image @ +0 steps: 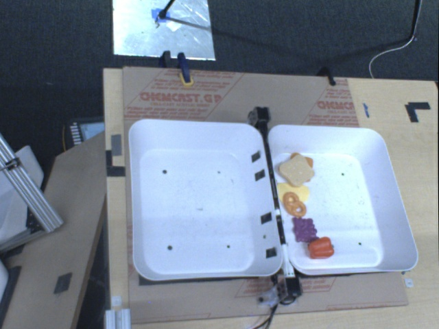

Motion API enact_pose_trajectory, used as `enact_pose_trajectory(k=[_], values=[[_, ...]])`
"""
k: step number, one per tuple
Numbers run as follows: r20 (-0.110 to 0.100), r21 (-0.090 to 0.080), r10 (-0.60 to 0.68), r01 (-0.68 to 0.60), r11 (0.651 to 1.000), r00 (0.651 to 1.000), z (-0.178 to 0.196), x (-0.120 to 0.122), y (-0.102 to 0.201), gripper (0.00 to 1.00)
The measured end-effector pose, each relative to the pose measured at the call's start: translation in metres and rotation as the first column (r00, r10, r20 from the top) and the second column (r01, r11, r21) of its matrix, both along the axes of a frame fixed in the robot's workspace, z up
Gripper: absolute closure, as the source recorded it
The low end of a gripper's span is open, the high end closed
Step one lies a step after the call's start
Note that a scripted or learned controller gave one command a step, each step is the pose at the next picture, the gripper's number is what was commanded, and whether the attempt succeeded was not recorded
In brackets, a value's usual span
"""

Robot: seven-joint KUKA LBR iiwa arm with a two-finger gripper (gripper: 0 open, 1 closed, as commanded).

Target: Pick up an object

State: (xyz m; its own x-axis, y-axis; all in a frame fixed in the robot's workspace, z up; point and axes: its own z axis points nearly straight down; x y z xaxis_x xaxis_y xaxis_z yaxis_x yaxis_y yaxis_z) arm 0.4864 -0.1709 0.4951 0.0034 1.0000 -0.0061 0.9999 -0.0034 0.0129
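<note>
An orange-red toy (321,247) lies nearest, low in the right bin (384,184) — above it, along that bin's left wall, a purple grape cluster (304,229), pretzel (294,203), yellow piece (300,192) and bread slice (296,171). Left bin (199,197) adjoins it.

- Left white bin (199,204): shallow, rounded corners, a few small dark dots on its floor.
- Right white bin (374,204): set just beside the left one, their inner rims touching along a line of black clips (264,197).
- Beige bread-like slice (295,171): near the right bin's left wall, upper part.
- Pale yellow piece (300,193): just below the slice.
- Orange pretzel-shaped piece (293,203): overlapping the yellow piece.
- Purple grape-like cluster (304,229): below the pretzel.
- Red-orange piece (321,248): touching the cluster's lower right.
- Brown board (206,94) with red lettering: under both bins.
- Silvery square sheet (163,18): on dark floor beyond the bench.
</note>
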Motion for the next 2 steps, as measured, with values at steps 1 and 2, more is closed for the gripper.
enact_pose_trajectory(k=[1, 2], values=[[-0.020, 0.010, 0.016, -0.015, 1.000, 1.000, -0.103, 0.000, 0.083, 1.00], [0.003, 0.008, 0.018, -0.018, 1.000, 1.000, 0.011, 0.001, 0.165, 1.00]])
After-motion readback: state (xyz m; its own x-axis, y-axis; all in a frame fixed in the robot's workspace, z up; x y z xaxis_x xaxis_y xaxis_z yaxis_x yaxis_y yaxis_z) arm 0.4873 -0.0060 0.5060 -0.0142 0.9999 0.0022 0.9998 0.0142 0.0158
